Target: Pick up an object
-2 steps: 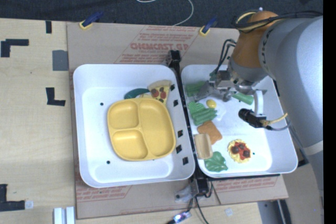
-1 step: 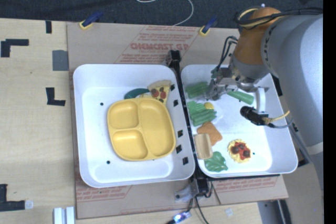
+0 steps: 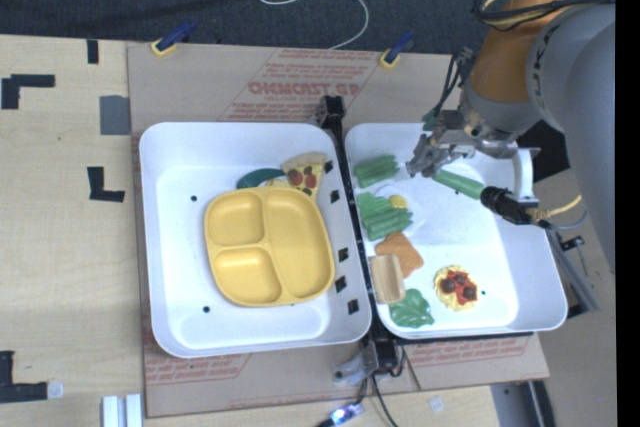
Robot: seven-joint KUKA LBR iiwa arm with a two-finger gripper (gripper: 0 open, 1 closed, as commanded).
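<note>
Several small toy foods lie in the right bin, right of centre in the frame: a green pod near its upper-left corner, a green bunch just below, an orange wedge, a tan bread slice, a leafy green piece and a small pizza round. The pincer hovers at the bin's upper middle, just beside a green cylinder; I cannot tell how wide it stands. These pieces look light, stiff plastic, likely smooth and prone to slipping. The cylinder seems the nearest candidate; gripping across its narrow width at mid-length would suit. The yellow divided plate sits in the left bin.
</note>
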